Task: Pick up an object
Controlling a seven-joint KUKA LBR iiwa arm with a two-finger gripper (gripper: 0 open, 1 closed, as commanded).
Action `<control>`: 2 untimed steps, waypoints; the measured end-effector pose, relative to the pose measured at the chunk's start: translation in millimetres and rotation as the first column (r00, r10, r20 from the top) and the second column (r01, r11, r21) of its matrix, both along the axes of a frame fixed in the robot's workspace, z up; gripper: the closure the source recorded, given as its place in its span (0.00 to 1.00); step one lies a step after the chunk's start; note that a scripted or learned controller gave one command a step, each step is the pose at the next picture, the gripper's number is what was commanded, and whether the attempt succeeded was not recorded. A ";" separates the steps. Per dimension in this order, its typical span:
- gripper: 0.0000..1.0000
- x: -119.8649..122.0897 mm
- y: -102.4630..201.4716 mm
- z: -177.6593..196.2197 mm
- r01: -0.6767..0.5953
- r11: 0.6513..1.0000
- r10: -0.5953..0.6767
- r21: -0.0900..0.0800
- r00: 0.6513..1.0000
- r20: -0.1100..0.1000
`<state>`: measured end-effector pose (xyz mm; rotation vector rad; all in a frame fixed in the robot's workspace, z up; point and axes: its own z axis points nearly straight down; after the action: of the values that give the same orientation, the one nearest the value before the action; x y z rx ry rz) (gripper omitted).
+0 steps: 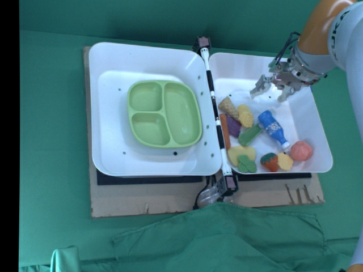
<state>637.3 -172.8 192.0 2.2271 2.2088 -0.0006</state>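
The right bin (300, 72) holds several toy foods: a blue bottle (273, 128), a carrot (225, 131), a waffle cone (228, 106), a yellow piece (245, 116), a green pickle (249, 135), a purple piece (233, 126), a strawberry (269, 161), a peach-red ball (301, 151) and a yellow-green piece (243, 157). My gripper (271, 90) hangs over the back part of this bin, above and behind the bottle, open with its fingers spread. Nothing is between the fingers.
The left bin (108, 67) holds a green divided plate (164, 113). A hinge bar (212, 106) separates the bins. Both rest on cardboard (113, 205) over green cloth; folded cloth (227, 237) lies at the front.
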 end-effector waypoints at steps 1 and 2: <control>0.00 -3.8 35.5 40.3 -0.009 1.000 0.009 0.002 1.000 0.006; 0.00 -9.9 25.8 112.5 -0.005 1.000 0.005 0.000 1.000 0.010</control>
<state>627.4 -147.0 304.5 2.2162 2.2088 0.0106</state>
